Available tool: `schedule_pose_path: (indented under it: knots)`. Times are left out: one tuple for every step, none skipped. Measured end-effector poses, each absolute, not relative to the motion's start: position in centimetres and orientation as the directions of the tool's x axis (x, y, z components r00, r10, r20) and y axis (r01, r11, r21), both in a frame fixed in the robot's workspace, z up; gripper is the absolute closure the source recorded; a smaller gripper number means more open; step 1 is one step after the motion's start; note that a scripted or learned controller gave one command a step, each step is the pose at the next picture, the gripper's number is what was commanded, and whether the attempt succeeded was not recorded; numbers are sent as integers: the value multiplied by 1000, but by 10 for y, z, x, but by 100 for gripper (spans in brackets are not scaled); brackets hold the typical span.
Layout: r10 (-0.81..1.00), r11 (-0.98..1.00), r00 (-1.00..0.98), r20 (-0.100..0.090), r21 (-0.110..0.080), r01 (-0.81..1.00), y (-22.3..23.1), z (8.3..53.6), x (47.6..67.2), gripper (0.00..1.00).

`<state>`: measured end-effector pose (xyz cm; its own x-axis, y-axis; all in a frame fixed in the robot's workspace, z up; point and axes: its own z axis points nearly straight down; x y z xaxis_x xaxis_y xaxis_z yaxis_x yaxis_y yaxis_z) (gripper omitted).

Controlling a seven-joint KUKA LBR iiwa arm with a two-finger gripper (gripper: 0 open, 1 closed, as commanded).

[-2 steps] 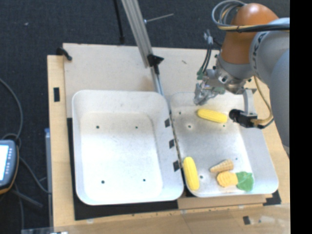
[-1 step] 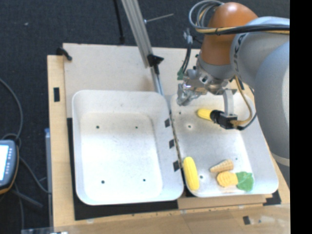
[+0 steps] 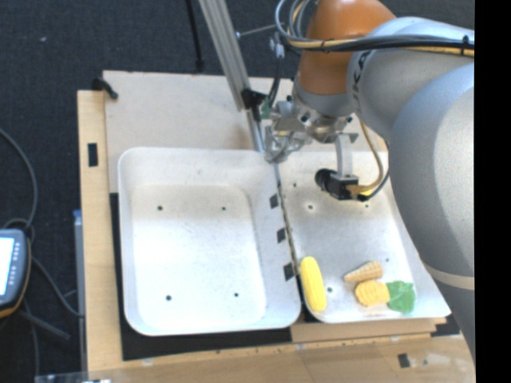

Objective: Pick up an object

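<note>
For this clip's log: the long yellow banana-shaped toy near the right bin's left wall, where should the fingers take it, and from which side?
Probably from straight above, across the middle of the long yellow banana-shaped toy. It lies flat, its long axis running roughly along the right white bin's left wall, so the fingers should close across its narrow width. The wall side looks tight; its other side has bare floor before the orange corn-like pieces.

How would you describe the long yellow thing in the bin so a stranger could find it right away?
Look at the right bin of the two white ones, then down to its near left corner beside the dividing rims. The yellow corn cob lies there lengthwise. It is plain yellow and elongated, unlike the shorter tan piece and the yellow-and-green piece to its right.
</note>
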<state>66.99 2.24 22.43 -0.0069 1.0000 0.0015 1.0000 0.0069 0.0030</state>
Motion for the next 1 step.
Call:
schedule_pose_path:
  knots:
    - [1000,7,-7,2,3,1000,73,241,675,100]
